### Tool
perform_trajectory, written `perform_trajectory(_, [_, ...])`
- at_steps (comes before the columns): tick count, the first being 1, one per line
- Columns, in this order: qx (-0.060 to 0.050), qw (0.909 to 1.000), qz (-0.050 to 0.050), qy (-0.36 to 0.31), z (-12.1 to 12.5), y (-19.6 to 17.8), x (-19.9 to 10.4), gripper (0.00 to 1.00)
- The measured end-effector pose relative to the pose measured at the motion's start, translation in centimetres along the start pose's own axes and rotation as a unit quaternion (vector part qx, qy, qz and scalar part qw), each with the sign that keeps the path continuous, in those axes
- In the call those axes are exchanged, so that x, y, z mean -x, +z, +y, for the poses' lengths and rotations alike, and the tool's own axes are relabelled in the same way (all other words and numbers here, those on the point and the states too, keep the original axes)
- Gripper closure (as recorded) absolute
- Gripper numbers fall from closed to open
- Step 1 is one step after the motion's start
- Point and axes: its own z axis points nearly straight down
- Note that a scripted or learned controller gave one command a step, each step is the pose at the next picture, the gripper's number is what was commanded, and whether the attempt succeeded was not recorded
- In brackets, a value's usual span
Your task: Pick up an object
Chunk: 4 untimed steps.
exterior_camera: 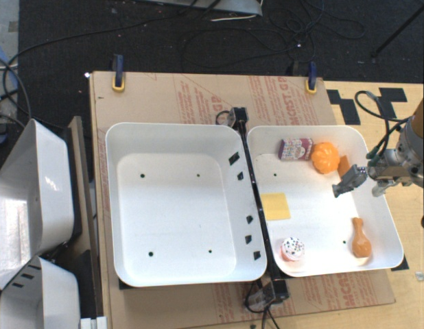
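The right bin [377, 204] holds several objects. An orange ball [326, 157] lies at its far side beside a purple packet [295, 149]. A flat yellow square [276, 206] rests near the bin's left wall. A small pink-and-white cupcake [292, 249] sits at the near edge. An orange drumstick-shaped piece [361, 238] lies near the right corner. My gripper [363, 186] hangs over the right side of this bin, just right of the ball, open with nothing between its fingers. A small orange piece [344, 165] lies close to its left finger.
The left bin [123, 184] stands beside the right one, separated by a black divider strip [252, 190]. Both rest on a cardboard-covered bench [198, 94] held by clamps. White tubs [30, 197] stand off to the left.
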Motion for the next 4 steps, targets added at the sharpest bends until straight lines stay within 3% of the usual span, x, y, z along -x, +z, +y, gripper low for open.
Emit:
perform_trajectory(1, [-0.006,1.0,0.001,0.002,4.6,18.9,5.4,0.0])
perform_trajectory(2, [0.003,1.0,0.0,-0.003,12.4,19.4,2.6,0.0])
perform_trajectory(3, [-0.004,1.0,0.001,-0.001,16.8,19.5,3.9,0.0])
perform_trajectory(4, [-0.003,1.0,0.0,-0.001,16.7,19.5,3.9,0.0])
